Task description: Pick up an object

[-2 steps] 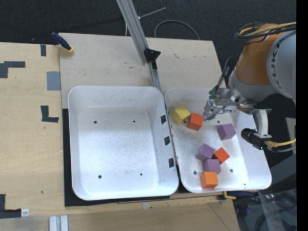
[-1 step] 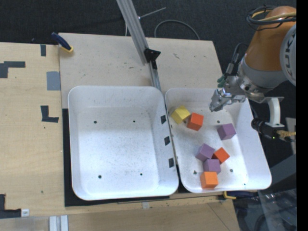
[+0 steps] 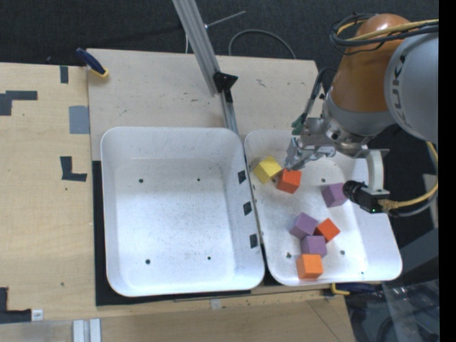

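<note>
A pale wooden bench [image 3: 43, 191] fills the view from nine to six o'clock. Dark carpeted floor [image 3: 107, 9] runs along twelve o'clock. A slanted metal pole [image 3: 196, 30] crosses near twelve. Grey tape patches [image 3: 78, 120] sit at nine o'clock.

Arm [image 3: 385, 70] cut off by right frame edge. Claw [image 3: 298, 161] tips blurred against orange-red block [image 3: 288, 181]; contact unclear. Right bin [image 3: 370, 258] far upper rim hidden behind arm. Tabletop [image 3: 35, 191] cut off at left and bottom edges. Metal rail [image 3: 196, 30] leaves frame at top.
</note>
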